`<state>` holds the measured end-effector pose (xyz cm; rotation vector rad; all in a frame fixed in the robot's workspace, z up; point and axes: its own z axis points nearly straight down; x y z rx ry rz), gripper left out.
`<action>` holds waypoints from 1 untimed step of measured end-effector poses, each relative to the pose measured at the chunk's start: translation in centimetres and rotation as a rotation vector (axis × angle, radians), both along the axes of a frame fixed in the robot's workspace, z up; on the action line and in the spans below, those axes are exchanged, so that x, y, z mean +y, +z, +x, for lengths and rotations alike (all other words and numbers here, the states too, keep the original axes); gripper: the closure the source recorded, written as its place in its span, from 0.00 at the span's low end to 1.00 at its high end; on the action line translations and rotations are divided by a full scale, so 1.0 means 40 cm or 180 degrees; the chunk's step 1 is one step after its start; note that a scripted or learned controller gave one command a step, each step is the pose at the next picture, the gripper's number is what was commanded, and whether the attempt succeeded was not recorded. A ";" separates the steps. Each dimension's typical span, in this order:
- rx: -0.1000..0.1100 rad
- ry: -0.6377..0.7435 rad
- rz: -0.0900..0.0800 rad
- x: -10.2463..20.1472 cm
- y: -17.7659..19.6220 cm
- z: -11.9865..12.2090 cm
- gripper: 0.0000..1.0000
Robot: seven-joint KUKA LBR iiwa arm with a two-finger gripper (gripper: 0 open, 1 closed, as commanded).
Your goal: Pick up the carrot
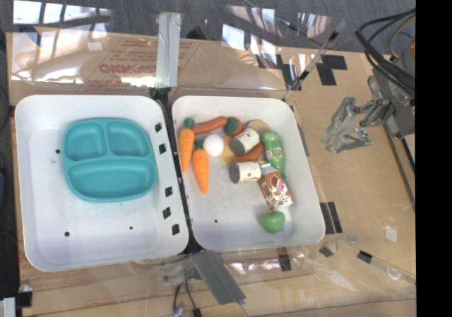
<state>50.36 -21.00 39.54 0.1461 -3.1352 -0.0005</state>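
Several orange carrots lie in the right bin [296,167]. One carrot [186,147] lies along the bin's left wall, and a second carrot [202,169] rests just to its right. A third carrot [210,125] lies crosswise near the far wall. My gripper [344,135] hangs over the bare bench to the right of that bin, well apart from the carrots. Its fingers stand open with nothing between them.
Around the carrots are a white ball [213,145], two small cans [245,141] [246,171], a green vegetable [274,151], a red can [275,192] and a green pepper [272,221]. The left bin [35,224] holds a teal divided plate [109,159].
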 end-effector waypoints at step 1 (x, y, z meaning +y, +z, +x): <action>-0.0060 0.0326 -0.0026 0.002 0.257 0.024 1.00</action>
